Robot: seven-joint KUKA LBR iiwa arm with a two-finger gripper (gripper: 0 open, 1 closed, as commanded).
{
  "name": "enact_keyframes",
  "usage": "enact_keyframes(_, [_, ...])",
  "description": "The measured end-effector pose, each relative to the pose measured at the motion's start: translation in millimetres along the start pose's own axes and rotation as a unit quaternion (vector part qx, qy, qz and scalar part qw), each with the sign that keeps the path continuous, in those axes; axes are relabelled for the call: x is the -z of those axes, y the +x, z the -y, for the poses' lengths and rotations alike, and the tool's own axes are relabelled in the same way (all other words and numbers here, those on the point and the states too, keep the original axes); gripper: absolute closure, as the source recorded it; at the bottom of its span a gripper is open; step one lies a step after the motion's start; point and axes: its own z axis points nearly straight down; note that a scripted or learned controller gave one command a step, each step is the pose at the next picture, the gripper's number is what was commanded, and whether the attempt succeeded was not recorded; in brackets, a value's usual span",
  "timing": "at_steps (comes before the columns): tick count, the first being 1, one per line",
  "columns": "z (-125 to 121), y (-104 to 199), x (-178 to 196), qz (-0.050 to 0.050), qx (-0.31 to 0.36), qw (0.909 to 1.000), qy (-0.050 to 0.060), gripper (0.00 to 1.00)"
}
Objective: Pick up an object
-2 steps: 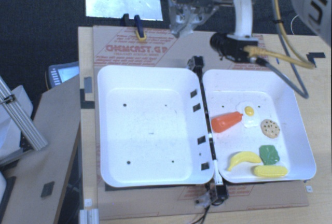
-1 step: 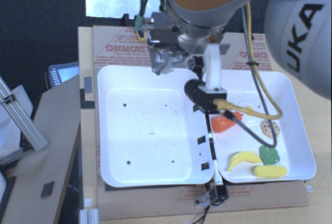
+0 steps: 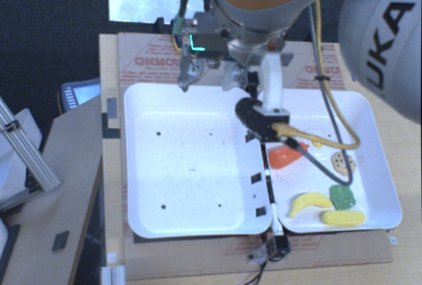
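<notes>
A: Nearest to take?
B: Orange piece (image 3: 285, 157), in right bin (image 3: 370, 124), close to the divider. Long axis roughly left to right.
A: And from the claw?
B: To the right and more to the front. Claw (image 3: 206, 78) above back rim of left bin (image 3: 191, 171), spread wide, holding nothing.
A: Others?
B: Banana (image 3: 310, 202) and green piece (image 3: 342, 196), further front, well apart from claw.

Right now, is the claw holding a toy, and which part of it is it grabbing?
Nothing is held. The claw hangs open above the back of the left bin, with no toy between its fingers.
</notes>
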Motion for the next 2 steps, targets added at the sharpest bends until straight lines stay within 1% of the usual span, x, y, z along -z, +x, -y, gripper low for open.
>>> enact_keyframes(1, [-0.3, 0.5, 11.4, -0.001, 0.001, 1.0, -0.001, 1.0])
enact_keyframes(2, [-39.8, -1.0, 55.0, -0.001, -0.002, 1.0, -0.003, 1.0])
